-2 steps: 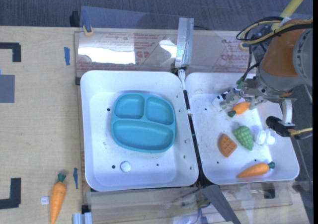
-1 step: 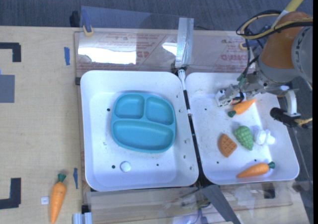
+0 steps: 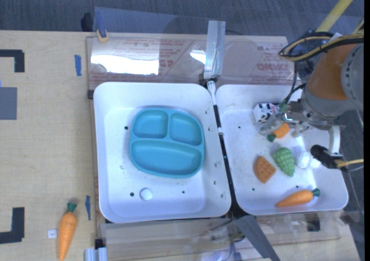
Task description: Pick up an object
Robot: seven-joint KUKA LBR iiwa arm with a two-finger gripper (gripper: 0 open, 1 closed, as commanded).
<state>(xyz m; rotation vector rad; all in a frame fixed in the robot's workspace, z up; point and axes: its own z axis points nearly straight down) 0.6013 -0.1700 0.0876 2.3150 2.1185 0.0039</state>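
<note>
My gripper (image 3: 287, 120) hangs low over the upper part of the right bin (image 3: 243, 196), under the grey wrist with the orange band. Right beneath it lies a small orange toy with a green tip (image 3: 280, 132), touching or nearly touching the gripper. A black-and-white toy (image 3: 263, 113) sits just to its left. Lower in the same bin lie an orange waffle piece (image 3: 264, 169), a green bumpy toy (image 3: 284, 160), a small white piece (image 3: 303, 160) and a toy carrot (image 3: 298, 197).
The left bin (image 3: 110, 109) holds a blue divided plate (image 3: 167, 141) and a small white round piece (image 3: 146, 194). Another toy carrot (image 3: 67, 228) lies on the wooden bench outside the bins, at the lower left. A clear panel stands behind the bins.
</note>
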